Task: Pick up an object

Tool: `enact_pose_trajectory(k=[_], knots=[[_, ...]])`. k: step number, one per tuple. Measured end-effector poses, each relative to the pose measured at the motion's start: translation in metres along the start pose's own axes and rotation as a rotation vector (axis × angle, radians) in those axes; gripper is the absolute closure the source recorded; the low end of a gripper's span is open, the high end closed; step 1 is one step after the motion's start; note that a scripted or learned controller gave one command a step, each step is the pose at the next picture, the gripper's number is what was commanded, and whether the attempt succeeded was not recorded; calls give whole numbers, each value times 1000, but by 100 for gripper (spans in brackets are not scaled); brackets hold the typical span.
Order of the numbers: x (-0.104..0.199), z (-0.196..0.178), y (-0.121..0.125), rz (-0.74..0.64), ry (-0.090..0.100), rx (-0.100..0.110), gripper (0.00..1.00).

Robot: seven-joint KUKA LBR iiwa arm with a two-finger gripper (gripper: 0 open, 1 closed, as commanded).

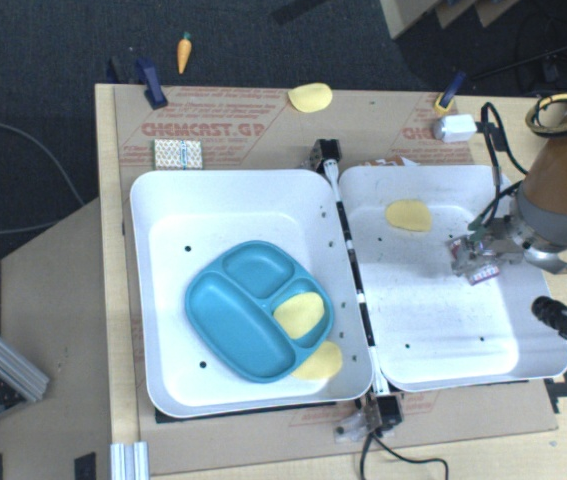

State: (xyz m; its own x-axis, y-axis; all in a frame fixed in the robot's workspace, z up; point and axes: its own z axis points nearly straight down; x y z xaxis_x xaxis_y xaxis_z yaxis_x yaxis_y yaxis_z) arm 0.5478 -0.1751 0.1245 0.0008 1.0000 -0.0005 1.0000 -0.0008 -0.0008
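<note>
A flat yellow piece (408, 215) lies in the upper left of the right bin (443, 353). My gripper (473, 260) hangs low over the same bin's right half, right of and slightly below that piece and apart from it. The grey arm with its orange band (563, 173) comes in from the right. In the left bin (163, 218) sits a blue divided plate (243, 313) with a yellow piece (300, 314) in its right compartment. Another yellow piece (319, 362) rests against the plate's lower right edge.
On the cardboard behind the bins lie a yellow piece (310, 97), a small patterned box (178, 153), a blue clamp (149, 83), a white block (456, 128) and a blue clip (450, 90). A small carrot (184, 53) lies on the floor beyond.
</note>
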Motion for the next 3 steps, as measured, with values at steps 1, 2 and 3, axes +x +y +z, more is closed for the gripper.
enact_pose_trajectory(k=[1, 2, 3], knots=[[-46, -13, 7, 0, -2, -3, 100], [-47, 27, -69, 0, 1, 0, 100], [-20, -62, -68, -1, 0, -2, 100]])
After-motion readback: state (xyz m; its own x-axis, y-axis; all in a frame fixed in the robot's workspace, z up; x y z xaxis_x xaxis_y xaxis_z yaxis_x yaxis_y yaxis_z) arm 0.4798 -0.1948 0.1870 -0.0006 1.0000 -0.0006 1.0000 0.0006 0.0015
